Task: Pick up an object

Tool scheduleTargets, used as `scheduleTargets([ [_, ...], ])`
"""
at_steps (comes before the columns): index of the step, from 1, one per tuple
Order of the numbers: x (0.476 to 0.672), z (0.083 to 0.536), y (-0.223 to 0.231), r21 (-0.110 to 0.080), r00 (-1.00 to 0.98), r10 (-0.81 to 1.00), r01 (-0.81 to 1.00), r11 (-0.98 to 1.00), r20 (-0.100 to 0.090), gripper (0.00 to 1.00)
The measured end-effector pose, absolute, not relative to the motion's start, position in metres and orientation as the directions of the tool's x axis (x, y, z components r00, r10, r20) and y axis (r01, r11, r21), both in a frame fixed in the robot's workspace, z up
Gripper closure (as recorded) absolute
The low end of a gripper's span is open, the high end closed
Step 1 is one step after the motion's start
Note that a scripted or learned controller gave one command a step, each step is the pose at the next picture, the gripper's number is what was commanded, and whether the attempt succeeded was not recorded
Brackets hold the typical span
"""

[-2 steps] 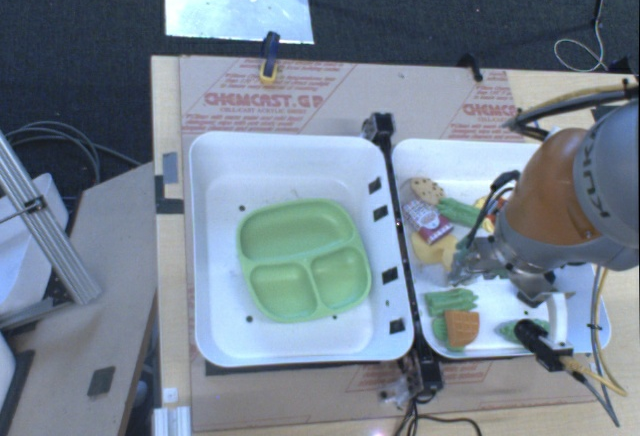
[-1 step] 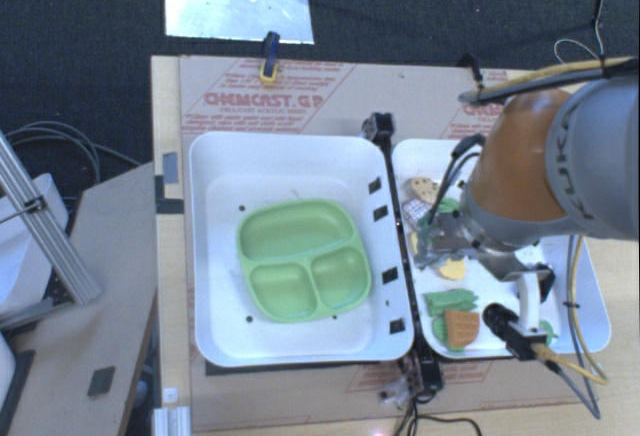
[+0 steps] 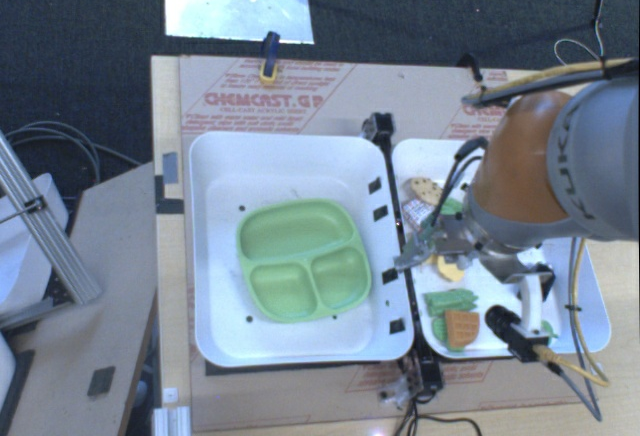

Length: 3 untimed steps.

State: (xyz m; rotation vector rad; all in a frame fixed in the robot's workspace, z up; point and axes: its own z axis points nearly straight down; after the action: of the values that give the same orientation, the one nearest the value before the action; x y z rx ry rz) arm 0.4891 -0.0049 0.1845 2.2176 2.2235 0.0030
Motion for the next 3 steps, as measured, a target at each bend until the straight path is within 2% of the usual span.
scheduleTargets([
  [1, 0.53, 0.141, -0.045, 0.015, -0.015, 1.0, 1.0, 0.014, 0.015, 0.0],
  [2, 0.516, 0.187, -0.046, 0.005, -0.005, 1.0, 1.0, 0.005, 0.001, 0.0],
  [3, 0.485, 0.081, -0.088, -0.004, 0.004, 1.0, 1.0, -0.004, 0.0, 0.0],
])
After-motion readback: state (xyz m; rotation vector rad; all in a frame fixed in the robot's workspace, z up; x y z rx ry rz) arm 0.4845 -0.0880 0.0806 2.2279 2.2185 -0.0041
